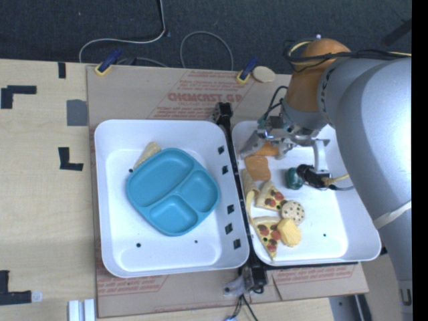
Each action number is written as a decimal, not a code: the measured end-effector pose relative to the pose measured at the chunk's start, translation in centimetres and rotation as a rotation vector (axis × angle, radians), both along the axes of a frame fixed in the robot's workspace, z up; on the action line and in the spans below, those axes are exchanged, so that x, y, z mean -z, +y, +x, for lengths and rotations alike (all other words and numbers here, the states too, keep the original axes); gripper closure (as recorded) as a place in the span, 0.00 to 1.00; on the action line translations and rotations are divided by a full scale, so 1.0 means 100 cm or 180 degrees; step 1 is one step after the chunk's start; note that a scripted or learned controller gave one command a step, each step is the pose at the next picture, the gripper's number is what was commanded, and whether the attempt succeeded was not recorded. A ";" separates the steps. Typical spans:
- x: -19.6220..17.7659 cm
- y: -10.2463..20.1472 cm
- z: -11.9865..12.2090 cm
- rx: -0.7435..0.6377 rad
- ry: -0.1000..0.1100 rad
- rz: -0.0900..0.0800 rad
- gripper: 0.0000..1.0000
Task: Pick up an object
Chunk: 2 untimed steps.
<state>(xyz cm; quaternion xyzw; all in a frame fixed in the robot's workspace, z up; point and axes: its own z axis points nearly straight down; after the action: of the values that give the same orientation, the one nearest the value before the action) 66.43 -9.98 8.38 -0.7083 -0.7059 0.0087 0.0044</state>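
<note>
My gripper (286, 141) hangs low over the back of the right bin (334, 243), below the orange wrist band. Just beneath and left of it lies a tan bread piece (257, 166), with a small orange-brown item (269, 150) at the gripper's edge. A dark green object (294, 177) lies just in front of the gripper. Nearer the front are two pizza slices (269, 198) (266, 232), a cookie (292, 210), a yellow wedge (289, 233) and a pale banana (251, 204). I see nothing clearly held.
The left bin (114, 246) holds a blue divided plate (174, 190) with a tan item (148, 154) peeking out from under its back-left edge. A black divider with clips (231, 179) separates the bins. The arm's grey body (374, 126) covers the right bin's right side. Cables lie behind the bench.
</note>
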 end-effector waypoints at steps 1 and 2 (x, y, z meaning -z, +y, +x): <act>0.000 -0.001 -0.002 -0.0008 -0.0017 0.0010 0.00; 0.000 -0.003 0.001 -0.0010 0.0006 0.0024 0.00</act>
<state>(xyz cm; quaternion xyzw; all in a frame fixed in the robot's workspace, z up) 66.49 -10.28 8.38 -0.7072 -0.7070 0.0067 0.0077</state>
